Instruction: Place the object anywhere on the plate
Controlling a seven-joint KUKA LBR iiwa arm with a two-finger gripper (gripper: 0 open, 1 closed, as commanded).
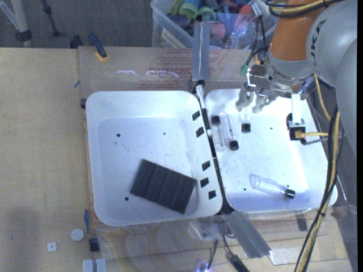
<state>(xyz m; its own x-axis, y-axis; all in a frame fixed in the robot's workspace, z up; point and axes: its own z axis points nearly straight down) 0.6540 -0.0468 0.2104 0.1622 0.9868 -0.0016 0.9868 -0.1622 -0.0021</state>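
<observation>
Nearest the front edge of the right bin [266, 154] lies a clear tube [270, 184] with a black cap. It rests flat on the bin floor, tilted, with the capped end towards the front right corner. Further back in the same bin, close to the divider between the bins, two more clear tubes [224, 132] with black caps lie side by side, touching or nearly so. A small black piece [245, 127] sits just to their right, apart from them.

Over the far part of this bin hangs the gripper [252, 102], pointing down, its jaws a little apart. It is well clear of the front tube and stands just behind the small black piece. Above it sits the orange band [292, 24] of the grey arm.

Across the divider, the left bin [92, 152] bears the plate [163, 186], a dark ribbed rectangle lying askew near the front right corner. None of the tubes touches it.

Beyond the bins, at the back edge of the bench [39, 152], stands a clear crate [187, 16] of coloured odds and ends.
</observation>
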